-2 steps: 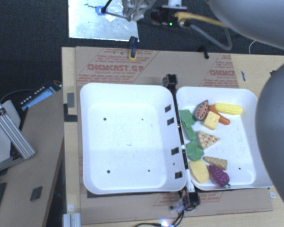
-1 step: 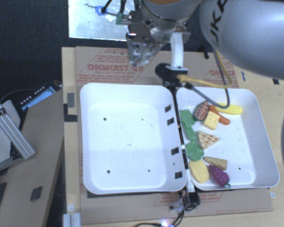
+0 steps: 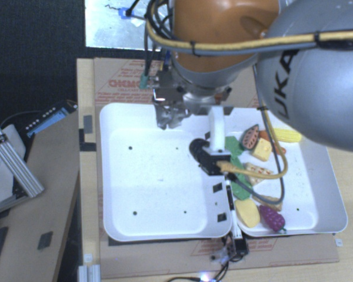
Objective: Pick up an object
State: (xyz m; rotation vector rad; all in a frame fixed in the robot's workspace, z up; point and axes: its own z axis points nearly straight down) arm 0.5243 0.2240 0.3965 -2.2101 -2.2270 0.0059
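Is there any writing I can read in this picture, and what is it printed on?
"CHEM": red print on the brown cardboard sheet under the two bins; its remaining letters are hidden by the arm.
"UKA": dark letters on the grey arm housing, part of a longer word cut off by the orange band.
Red print on the cardboard's front edge, below the bins: too small and blurred to read.
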